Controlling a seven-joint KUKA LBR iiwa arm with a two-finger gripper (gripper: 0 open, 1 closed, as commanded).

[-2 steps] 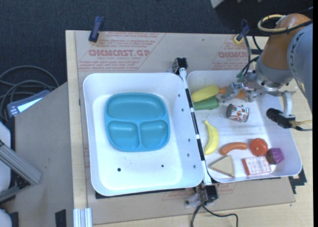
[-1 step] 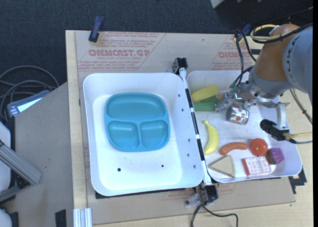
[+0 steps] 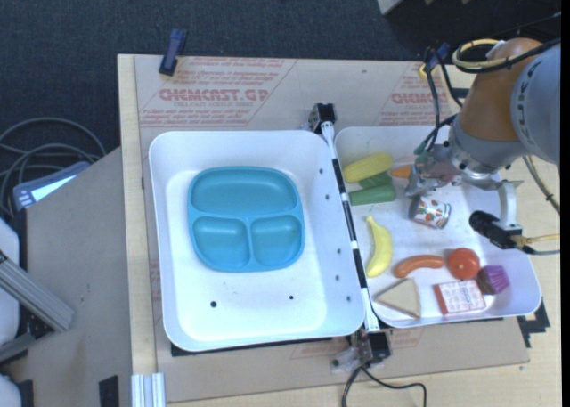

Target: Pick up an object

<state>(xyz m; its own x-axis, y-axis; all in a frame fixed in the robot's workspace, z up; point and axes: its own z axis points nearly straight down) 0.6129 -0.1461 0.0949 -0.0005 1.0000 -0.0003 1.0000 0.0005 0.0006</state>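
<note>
Even, diffuse overhead light is illuminating the bench, and the left bin [image 3: 169, 218] and right bin [image 3: 525, 294] are reading bright white without clipping. Only soft, short shadows are forming under the blue tray [image 3: 246, 217] and along the bin walls. The dark floor beyond the bench is rendering underexposed and slightly grainy. Overall sharpness is moderate; the printed lettering on the bench board [image 3: 214, 93] is showing slightly soft. The arm [image 3: 512, 98] is appearing mildly blurred.

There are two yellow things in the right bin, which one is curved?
The banana, lying beside the bin's left wall below the green block. The other yellow piece, the corn-like one near the top, is straight and stubby.
</note>
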